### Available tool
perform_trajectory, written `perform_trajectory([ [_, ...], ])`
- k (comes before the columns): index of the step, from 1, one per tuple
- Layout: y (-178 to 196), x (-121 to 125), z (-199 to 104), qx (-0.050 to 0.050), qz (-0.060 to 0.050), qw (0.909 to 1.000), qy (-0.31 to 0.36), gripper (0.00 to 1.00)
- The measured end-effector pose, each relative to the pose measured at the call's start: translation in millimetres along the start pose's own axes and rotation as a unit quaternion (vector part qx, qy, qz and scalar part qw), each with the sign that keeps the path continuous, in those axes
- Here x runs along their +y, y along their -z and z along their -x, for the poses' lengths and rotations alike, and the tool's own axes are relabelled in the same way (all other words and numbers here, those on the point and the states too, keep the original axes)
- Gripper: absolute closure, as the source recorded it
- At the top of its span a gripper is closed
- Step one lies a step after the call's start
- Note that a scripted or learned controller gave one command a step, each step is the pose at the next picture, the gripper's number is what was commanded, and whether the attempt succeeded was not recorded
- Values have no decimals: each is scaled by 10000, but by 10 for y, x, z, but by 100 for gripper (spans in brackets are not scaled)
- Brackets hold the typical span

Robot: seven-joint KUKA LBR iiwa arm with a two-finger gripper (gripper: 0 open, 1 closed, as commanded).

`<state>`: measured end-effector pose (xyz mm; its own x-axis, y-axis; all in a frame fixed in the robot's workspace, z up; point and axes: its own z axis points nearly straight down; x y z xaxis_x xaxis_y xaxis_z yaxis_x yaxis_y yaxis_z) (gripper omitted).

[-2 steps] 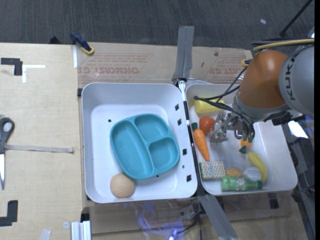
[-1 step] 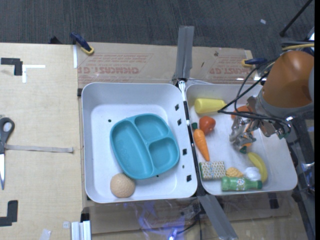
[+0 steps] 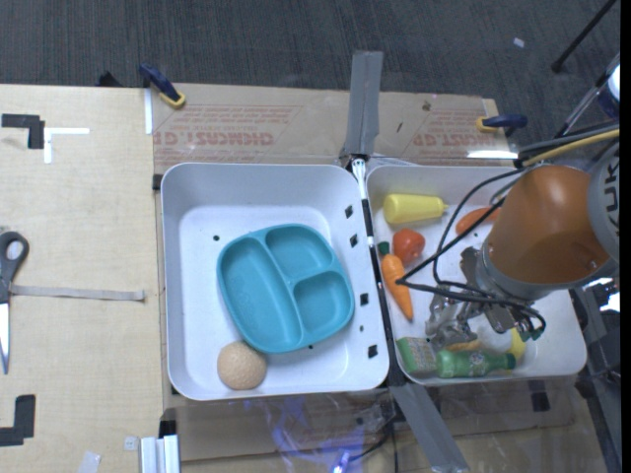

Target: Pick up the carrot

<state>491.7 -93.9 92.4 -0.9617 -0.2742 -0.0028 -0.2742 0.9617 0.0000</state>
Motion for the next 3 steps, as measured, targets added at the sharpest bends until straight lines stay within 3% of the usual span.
perform_trajectory([
  [1, 43, -22, 60, -101, -42, 9999, -3, 0],
  [2, -2, -90, 301, -7, -5, 9896, -1435, 0],
  [3, 1002, 464, 803, -17, -4, 9858, -1680, 0],
])
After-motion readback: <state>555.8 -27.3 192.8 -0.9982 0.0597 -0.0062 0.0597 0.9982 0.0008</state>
